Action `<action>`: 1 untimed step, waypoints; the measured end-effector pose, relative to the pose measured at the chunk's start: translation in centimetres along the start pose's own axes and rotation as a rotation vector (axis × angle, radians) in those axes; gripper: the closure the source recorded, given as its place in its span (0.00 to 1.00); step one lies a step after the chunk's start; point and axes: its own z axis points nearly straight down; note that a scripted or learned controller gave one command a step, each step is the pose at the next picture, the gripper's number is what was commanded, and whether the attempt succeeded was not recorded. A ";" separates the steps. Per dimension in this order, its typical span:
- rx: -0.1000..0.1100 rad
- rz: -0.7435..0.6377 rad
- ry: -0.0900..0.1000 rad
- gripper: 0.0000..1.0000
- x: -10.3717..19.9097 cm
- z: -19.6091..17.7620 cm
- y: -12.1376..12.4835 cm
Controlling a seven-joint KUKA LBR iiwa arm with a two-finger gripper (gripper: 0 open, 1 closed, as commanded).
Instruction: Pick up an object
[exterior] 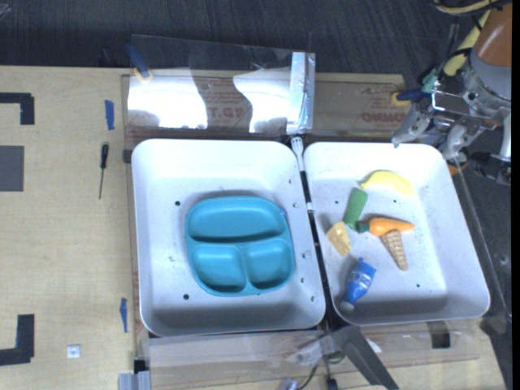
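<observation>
Hovering gripper over the right bin's far corner, fingers too blurry to call (parked high, probably clearing the wall). Sitting clustered mid-bin: banana, carrot, blue bottle. Nothing grabbed.

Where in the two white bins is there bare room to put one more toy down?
The right bin has bare floor along its near edge, right of the blue toy, and a strip down its right wall. Its middle is crowded: banana, green piece, carrot, cone, yellow block. In the left bin, bare floor rings the blue tray.
</observation>
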 end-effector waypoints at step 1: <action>0.015 0.065 -0.002 0.00 3.4 15.3 0.2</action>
